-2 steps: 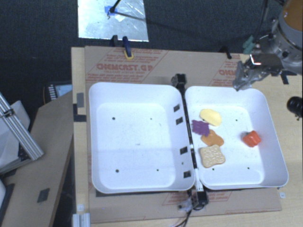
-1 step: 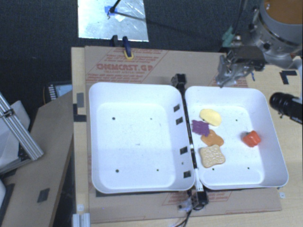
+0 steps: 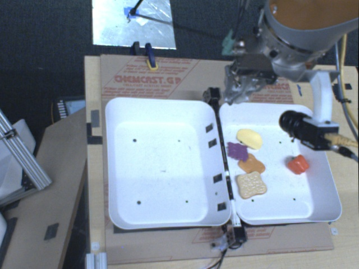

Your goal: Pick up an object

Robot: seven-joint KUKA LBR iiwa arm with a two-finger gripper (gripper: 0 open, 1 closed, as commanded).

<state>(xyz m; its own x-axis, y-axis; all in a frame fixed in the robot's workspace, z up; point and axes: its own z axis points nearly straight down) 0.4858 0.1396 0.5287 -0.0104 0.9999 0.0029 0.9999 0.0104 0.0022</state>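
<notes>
The end effector (image 3: 242, 89), its opening impossible to tell, hangs above the right bin's (image 3: 321, 203) far edge, with a cracker (image 3: 251, 185) and red pepper (image 3: 298, 164) lying inside.

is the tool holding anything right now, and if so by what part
Nothing visibly held. The tool sits above the bins' far edge, while the yellow piece and the other items lie in the right bin.

Arm (image 3: 305, 24): big grey rounded body with a wide orange band above the wrist. Below it, a lighter grey ring, then a metallic tool (image 3: 241, 91), blurred, fingers unclear. Just right of the tool, a white curved bracket (image 3: 321, 100) carrying a black cylindrical unit (image 3: 303, 129). Thin dark cables run up above the tool; yellowish and grey cables hang further right.
</notes>
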